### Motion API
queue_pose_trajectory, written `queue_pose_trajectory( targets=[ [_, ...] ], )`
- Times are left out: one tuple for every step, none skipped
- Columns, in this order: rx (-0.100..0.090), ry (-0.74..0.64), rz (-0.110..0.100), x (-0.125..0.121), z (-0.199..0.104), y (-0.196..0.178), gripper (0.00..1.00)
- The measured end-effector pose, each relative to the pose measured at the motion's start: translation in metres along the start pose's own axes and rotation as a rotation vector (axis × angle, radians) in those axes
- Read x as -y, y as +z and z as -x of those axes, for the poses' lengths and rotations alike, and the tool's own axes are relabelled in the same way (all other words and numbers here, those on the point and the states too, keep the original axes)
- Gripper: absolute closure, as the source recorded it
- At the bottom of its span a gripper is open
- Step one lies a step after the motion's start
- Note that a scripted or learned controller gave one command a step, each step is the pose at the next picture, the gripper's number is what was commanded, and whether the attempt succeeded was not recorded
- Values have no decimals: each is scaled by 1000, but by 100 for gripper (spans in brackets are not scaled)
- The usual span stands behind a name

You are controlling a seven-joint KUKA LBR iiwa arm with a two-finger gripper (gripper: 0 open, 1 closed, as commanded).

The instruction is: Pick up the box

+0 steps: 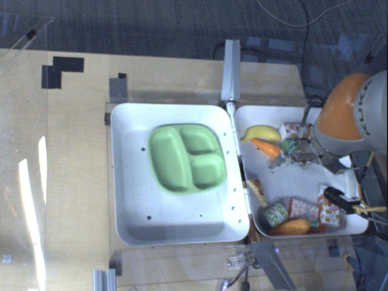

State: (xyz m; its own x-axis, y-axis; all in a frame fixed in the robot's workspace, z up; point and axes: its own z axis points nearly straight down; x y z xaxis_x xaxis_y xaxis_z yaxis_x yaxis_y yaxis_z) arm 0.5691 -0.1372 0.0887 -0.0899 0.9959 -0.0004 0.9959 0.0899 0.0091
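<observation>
So the arm (354, 117) comes in from the right and its hand (295, 152) sits low over the right bin (303, 111), right next to the carrot (267, 147) and the banana (262, 132) near the bin's far left corner. Can't tell how far the hand is spread or whether it's got anything, it's just a dark clump of metal from this angle, with something teal showing at it.

The box (300, 208), a small red-and-white carton, lies along the near edge of that bin, squeezed between a green round tub (274, 213) and another printed packet (328, 211), with an orange vegetable (291, 227) just in front. It's well apart from the hand.

The left bin (130, 223) holds a green divided tray (187, 157), sitting flat around the middle. Both bins sit side by side on the wooden worktop (60, 162).
</observation>
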Motion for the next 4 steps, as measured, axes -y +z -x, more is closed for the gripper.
queue_pose_trajectory(
  targets=[
    [1, 71, -4, 78, 29, -5, 0],
    [6, -34, 7, 77, -15, -2, 0],
    [2, -342, -2, 81, 14, -51, 0],
    [5, -559, 3, 77, -15, -1, 0]
  ],
)
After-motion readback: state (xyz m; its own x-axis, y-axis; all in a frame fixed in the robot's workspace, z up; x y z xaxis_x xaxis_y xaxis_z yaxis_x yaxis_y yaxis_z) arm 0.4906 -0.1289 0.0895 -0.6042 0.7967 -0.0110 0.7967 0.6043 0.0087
